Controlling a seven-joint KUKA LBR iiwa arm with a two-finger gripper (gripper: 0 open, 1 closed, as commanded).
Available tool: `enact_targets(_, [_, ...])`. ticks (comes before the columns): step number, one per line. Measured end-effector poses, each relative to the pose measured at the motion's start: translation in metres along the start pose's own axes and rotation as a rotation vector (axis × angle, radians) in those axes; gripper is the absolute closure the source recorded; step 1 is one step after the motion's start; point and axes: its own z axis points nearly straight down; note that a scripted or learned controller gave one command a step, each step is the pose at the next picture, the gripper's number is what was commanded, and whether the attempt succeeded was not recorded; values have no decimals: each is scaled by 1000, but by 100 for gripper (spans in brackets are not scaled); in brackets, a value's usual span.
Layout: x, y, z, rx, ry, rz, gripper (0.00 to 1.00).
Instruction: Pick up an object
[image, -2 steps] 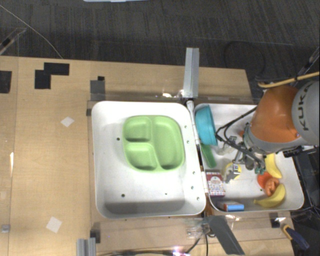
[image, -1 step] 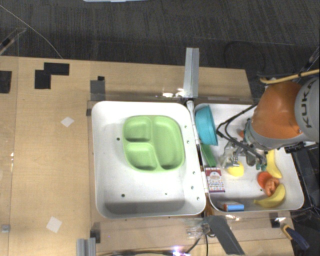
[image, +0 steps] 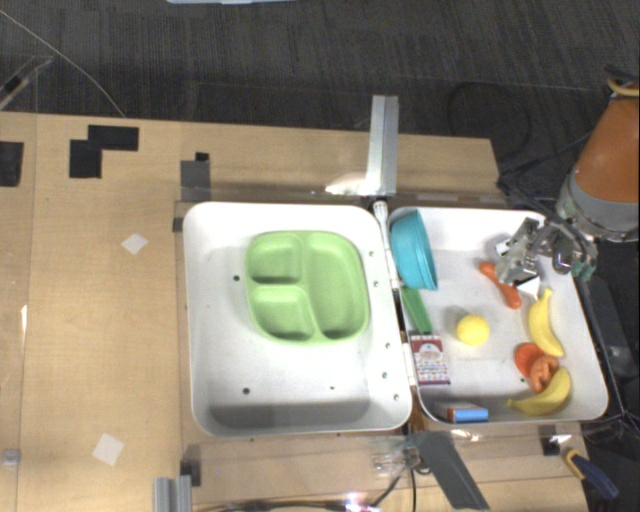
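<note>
Gripper (image: 520, 262) low in the right bin (image: 455, 225), near its back right corner, right over the carrot (image: 501, 284); can't tell if it's open or shut, nothing visibly held. Carrot lies just in front of the gripper, apart from the lemon (image: 473, 330) and banana (image: 542, 324). Probably light, rigid plastic, smooth and a bit slippery, may roll. Best grabbed across its thin middle.
</note>
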Motion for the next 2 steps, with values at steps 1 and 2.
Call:
enact_targets(1, [2, 1, 3, 0, 7, -2, 0])
enact_targets(2, [-25, -19, 104, 1, 14, 57, 0])
